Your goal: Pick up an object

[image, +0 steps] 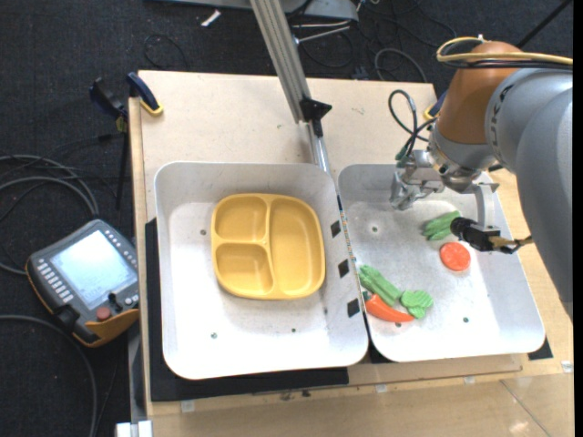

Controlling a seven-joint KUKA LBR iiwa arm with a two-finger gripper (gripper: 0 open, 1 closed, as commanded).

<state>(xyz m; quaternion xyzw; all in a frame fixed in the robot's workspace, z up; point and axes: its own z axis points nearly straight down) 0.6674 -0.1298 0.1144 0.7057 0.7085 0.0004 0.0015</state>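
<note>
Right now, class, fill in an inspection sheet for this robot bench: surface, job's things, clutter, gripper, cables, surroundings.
Surface: bench bears a left bin and a right bin.
Job's things: in the right bin, a red round piece, green piece, long green piece, small green piece, orange piece.
Clutter: yellow divided tray in the left bin.
Gripper: gripper low over the right bin's far end, nothing between its fingers.
Cables: black cable looping by the wrist; floor cables.
Surroundings: handheld pendant on dark floor; metal pole.
</note>
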